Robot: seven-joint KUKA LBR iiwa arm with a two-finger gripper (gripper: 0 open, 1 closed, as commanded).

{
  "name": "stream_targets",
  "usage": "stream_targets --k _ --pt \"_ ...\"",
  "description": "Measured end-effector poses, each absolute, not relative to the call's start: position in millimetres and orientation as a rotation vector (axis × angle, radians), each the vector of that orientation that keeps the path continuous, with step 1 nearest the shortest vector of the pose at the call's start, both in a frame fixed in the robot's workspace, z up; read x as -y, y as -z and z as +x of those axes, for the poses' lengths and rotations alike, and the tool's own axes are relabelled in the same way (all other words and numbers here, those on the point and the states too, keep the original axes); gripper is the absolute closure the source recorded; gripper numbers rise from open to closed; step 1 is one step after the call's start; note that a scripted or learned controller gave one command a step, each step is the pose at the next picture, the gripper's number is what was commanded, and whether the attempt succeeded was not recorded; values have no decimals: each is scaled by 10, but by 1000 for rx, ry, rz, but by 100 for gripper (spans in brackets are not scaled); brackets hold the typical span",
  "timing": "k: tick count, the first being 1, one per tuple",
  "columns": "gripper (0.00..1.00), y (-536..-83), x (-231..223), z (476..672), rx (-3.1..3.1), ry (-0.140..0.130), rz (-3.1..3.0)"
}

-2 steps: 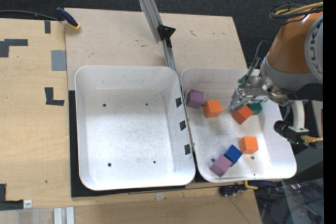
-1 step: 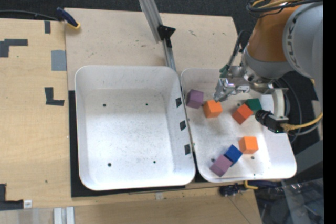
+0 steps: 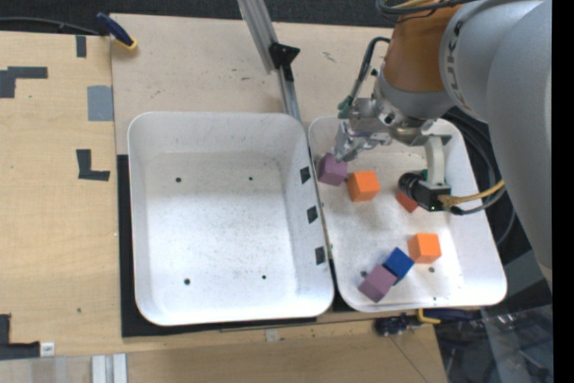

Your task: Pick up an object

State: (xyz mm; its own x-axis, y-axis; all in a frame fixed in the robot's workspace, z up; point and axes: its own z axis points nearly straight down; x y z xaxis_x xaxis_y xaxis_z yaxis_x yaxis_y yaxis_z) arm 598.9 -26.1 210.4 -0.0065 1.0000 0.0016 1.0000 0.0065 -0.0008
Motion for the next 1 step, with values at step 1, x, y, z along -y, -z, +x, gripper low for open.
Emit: stream_targets --k 1 --pt "100 -2108 -173 6286 2228 2 -2214"
